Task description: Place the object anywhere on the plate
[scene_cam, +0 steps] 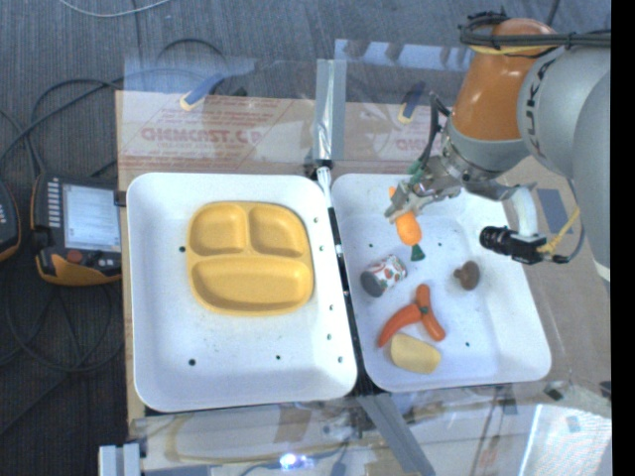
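Note:
A yellow plate (250, 257) with three compartments lies in the left bin (159, 365). In the right bin (516, 355), my gripper (407, 202) hangs over the upper left part, right above a small orange carrot with a green tip (409, 232). The carrot sits just below the fingers; it looks to lie on the bin floor, and no object shows between the fingers.
The right bin also holds a small can lying on its side (384, 275), a brown round piece (466, 276), red-orange peppers (412, 317) and a pale yellow chunk (416, 354). The arm with its orange band (499, 82) reaches in from the upper right. A handheld device (74, 228) lies left of the bins.

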Robot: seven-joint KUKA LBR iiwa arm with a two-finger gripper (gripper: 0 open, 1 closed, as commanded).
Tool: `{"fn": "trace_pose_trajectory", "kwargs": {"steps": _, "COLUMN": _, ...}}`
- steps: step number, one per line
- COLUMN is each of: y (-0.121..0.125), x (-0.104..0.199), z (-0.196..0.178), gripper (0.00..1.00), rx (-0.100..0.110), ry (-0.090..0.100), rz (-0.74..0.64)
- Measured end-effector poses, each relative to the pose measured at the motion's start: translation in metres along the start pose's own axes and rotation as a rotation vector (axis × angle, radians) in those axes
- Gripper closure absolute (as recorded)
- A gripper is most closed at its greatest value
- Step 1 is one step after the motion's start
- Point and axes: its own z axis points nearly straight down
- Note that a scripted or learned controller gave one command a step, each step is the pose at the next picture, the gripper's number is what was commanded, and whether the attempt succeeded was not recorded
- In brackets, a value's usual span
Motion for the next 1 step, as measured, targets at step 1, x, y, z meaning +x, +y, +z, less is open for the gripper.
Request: {"fn": "trace_pose_trajectory", "kwargs": {"steps": 1, "y": 0.031, "x": 0.0631, "z": 0.0095, "gripper": 1.0, "rx": 0.003, "ry": -0.002, "rz": 0.07}}
